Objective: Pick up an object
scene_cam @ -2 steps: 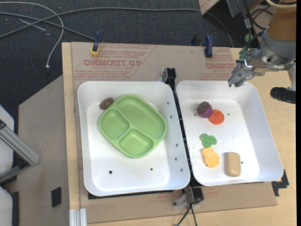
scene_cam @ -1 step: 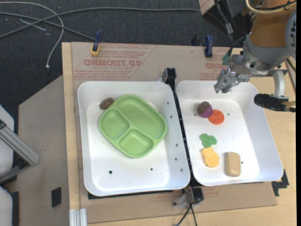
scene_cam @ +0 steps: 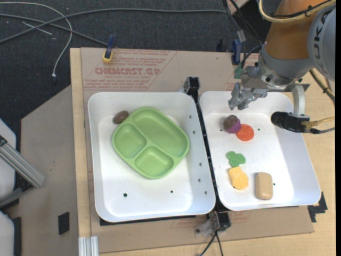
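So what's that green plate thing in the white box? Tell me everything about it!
The green tray is a light green, smooth, plastic-looking plate with rounded corners. It has three shallow compartments: one long one and two smaller ones. It lies flat and turned at a slant in the left bin, nearer the far wall. A small brown object sits right at its far-left corner, maybe touching. Nothing lies in the compartments.
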Available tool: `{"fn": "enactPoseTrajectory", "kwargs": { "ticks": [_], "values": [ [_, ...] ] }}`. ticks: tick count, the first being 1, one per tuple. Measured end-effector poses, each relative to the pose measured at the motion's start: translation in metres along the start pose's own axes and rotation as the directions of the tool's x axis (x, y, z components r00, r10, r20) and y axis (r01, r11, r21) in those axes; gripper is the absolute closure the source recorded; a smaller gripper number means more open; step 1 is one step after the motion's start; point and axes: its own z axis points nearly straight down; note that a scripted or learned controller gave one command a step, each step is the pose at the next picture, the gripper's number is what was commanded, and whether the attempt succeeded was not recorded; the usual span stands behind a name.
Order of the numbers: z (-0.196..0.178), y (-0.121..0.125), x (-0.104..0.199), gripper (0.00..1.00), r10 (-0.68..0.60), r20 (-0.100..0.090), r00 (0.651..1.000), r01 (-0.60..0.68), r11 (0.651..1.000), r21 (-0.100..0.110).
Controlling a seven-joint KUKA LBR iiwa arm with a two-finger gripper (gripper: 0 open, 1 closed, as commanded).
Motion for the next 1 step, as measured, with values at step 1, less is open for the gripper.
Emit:
{"fn": "enactPoseTrajectory", "kwargs": {
  "ticks": [1],
  "values": [
    [0.0154,-0.0111,0.0518,1.0,0.0,0.001,1.0,0.0,1.0,0.001]
  ]
}}
